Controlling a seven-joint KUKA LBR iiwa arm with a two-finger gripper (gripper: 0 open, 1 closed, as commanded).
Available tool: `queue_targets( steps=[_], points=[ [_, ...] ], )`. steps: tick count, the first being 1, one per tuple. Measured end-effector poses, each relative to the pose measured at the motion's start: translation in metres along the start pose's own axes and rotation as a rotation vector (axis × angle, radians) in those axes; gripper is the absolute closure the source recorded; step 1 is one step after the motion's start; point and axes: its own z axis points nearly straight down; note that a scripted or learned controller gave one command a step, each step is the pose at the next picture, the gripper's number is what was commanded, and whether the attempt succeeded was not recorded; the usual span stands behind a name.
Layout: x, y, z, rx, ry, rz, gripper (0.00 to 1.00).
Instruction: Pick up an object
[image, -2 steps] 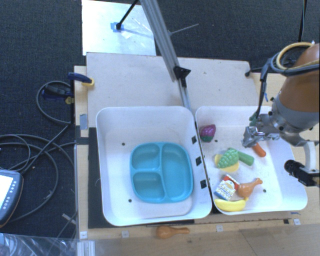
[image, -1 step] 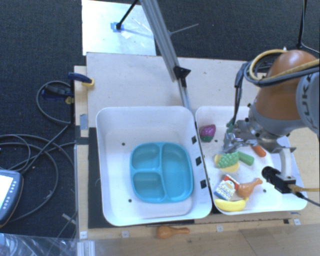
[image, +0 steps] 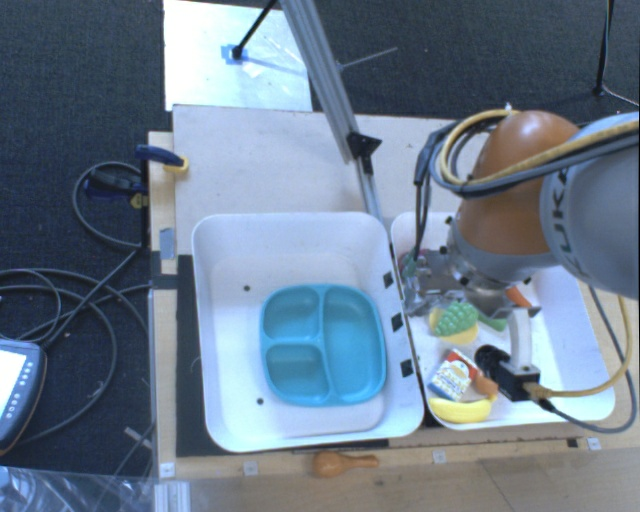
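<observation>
Nearby, a yellow banana (image: 461, 410) touches a carton (image: 450, 379) beside pineapple (image: 454, 319).

Toy foods lying in the right bin (image: 590, 330), by its near end.

A yellow-green bumpy fruit (image: 454, 319) lies on the bin floor towards the wall shared with the other bin. Nearer the bin's front rim, a small printed carton (image: 451, 379) rests tilted, with a yellow banana (image: 460, 409) lying flat along that rim just beside it. A green piece (image: 491, 322) sits touching the bumpy fruit on the side away from the shared wall.
</observation>
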Motion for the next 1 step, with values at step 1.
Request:
queue_targets(
  steps=[1],
  points=[
    [0.0503, -0.0076, 0.0125, 0.000, 0.000, 0.001, 1.00]
  ],
)
